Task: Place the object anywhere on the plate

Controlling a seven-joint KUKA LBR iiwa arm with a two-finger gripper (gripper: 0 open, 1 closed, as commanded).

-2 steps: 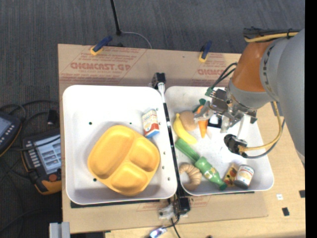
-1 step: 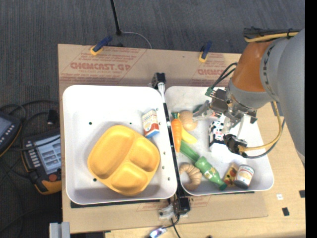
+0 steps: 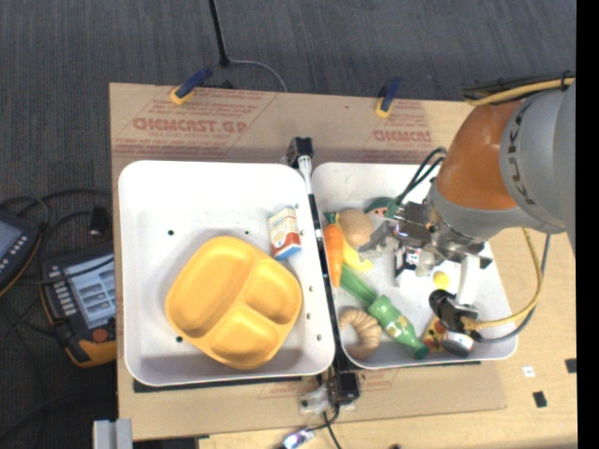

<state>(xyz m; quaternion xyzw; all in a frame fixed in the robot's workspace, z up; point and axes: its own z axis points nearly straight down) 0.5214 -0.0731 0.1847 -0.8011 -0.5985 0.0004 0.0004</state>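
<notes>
Green bottle (image 3: 394,323) in right bin (image 3: 501,293) | long axis diagonal | cap lower-right

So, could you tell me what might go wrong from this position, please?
1. The right bin is crowded: the carrot, green bottle and other toys lie close together, so the gripper could catch two things or nudge them aside.
2. The small carton sits right beside the yellow plate, so a placing move might knock it.
</notes>
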